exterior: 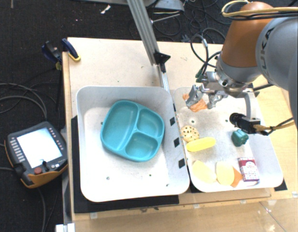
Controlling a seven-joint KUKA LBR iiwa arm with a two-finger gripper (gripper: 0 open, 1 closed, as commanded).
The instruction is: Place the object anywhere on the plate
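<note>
Camera view: in the upper part of the right bin (276, 170), the tool (203, 98) is closed around a small orange toy food piece (197, 104), seemingly light, rigid and slick; a mid-body pinch suits it. The blue divided plate (133, 130) sits centre-left.

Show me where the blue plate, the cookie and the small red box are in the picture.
blue plate (120, 122): camera view, on its large left compartment.
cookie (189, 132): camera view, on the middle of its round speckled face.
small red box (248, 170): camera view, on the middle of its top face.
</note>
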